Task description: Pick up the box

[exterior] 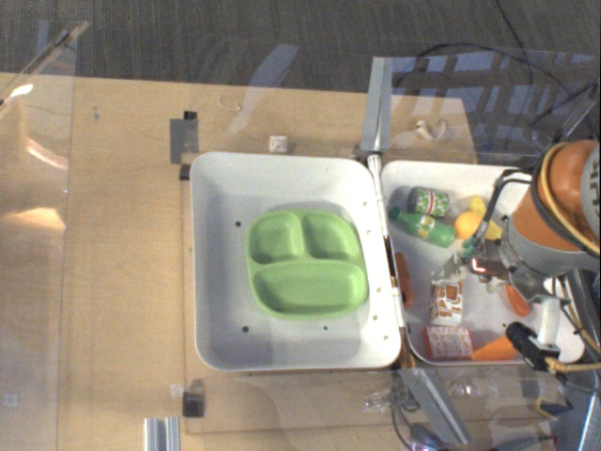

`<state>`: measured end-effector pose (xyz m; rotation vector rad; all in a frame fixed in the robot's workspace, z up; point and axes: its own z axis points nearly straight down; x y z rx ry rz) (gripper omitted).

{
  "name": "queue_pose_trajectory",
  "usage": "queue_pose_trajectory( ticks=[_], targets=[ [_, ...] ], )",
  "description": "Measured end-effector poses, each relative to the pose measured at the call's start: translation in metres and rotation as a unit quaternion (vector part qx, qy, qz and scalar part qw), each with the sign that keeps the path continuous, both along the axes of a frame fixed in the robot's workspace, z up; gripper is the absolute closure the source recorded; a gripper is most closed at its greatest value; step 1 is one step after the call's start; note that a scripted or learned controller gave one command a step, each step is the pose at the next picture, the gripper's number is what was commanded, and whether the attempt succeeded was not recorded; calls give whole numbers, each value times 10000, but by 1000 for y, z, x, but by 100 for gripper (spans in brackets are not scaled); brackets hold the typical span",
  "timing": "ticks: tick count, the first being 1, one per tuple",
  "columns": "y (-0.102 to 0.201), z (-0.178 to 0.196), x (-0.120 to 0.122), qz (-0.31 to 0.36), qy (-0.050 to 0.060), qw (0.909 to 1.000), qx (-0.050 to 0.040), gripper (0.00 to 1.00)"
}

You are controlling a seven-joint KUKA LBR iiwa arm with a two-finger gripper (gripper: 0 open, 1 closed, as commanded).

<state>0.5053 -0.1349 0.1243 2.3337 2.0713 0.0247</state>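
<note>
The bench (113,252) is a pale wooden surface with a smooth, slightly glossy finish, and it carries 2 shallow white bins of hard plastic with rounded corners. The left bin (216,252) holds a green plate (307,262) with 3 compartments, matte and soft in outline, lying flat near its centre. The right bin (413,181) is crowded. At its far left corner lies a small can (430,201) with a green and red label, and just beside it a green bottle (424,227) lies on its side, next to a round yellow lemon (468,224). Along its left wall lies a thin red-brown sausage (404,278). The box (447,301), a small carton printed in brown and white, stands near the middle of the right bin, and a flatter pink packet (447,342) lies near the front edge, touching an orange carrot (496,349). The arm (563,205), grey metal with an orange band, reaches over the right side of this bin. The gripper (481,263) hangs just beside the box, to its right; whether its claw is wide or narrow cannot be told. Beyond the bench is dark grey ribbed carpet (235,17), with black cables (470,59) at the far right.
</note>
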Motion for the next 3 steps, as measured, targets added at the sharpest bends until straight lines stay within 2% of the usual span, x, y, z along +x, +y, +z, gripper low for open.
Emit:
queue_pose_trajectory(
  ticks=[1,2,3],
  targets=[
    [36,-31,54,-4960,-4,8683,95,0],
    [-29,53,83,-5482,80,8363,96,0],
    [51,43,137,-5524,90,8335,93,0]
  ],
)
